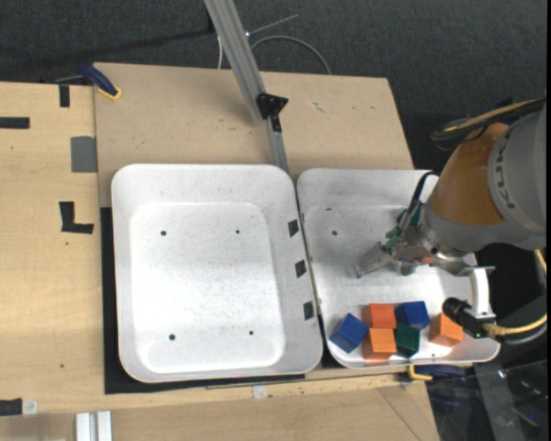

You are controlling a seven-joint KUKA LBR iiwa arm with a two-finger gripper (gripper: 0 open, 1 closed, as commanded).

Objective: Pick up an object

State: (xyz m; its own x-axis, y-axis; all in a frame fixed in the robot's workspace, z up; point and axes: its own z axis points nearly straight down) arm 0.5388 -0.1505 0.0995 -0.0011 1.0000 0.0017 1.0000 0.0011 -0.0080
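Note:
Several small blocks lie clustered at the near end of the right bin [349, 200]: a blue block [349, 331], an orange block [381, 315], a second blue one [411, 313], another orange one [381, 341], a dark green one [406, 340] and an orange one [445, 329] by the right wall. My gripper [372, 263] hangs low over the middle of the right bin, pointing left, just beyond the cluster and apart from it. I see nothing held in it.
The left bin [202, 182] sits beside the right one, their rims meeting at the centre. A slanted metal bar [243, 53] comes down from the top to the bins' far edge. The arm's grey and orange body [482, 191] covers the right bin's right side.

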